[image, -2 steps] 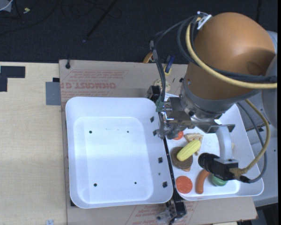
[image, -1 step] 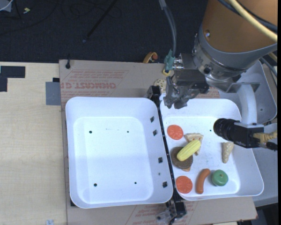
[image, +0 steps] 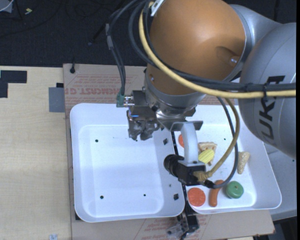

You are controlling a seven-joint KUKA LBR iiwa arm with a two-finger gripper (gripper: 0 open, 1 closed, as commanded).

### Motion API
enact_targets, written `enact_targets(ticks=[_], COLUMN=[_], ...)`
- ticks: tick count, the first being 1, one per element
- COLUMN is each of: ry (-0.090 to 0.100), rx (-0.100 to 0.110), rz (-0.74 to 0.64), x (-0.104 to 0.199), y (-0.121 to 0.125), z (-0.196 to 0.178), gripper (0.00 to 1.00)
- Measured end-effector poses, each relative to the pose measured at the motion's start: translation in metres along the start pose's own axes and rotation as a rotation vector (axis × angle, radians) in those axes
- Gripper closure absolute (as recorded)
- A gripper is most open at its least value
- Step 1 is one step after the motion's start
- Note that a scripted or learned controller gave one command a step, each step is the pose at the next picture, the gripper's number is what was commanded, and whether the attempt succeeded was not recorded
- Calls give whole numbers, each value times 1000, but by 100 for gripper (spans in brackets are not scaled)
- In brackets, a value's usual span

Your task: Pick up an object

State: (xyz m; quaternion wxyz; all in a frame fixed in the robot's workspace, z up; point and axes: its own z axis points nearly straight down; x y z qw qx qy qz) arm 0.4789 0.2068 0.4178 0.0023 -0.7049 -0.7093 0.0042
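My gripper (image: 140,129) hangs over the far right corner of the left white bin (image: 90,184), close to the wall between the two bins. I see nothing held under it. The right bin (image: 267,194) holds a yellow corn-like piece (image: 206,156), a beige piece (image: 208,146) just behind it, a pale tan piece (image: 243,162), a green round object (image: 234,189), an orange-red disc (image: 196,197) and a red-orange stick-shaped object (image: 214,195). An orange item (image: 180,140) peeks out beside the wrist, mostly hidden.
The large arm body covers the far part of the right bin. Both bins rest on a cardboard sheet (image: 90,84) on the pale bench. A small dark metal part (image: 182,229) lies at the near edge below the bins.
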Motion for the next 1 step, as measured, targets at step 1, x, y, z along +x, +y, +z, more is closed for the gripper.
enact_targets(ticks=[1], ry=[8], rx=[-18], rz=[1], x=[27], y=[-4], z=[-127], gripper=[100])
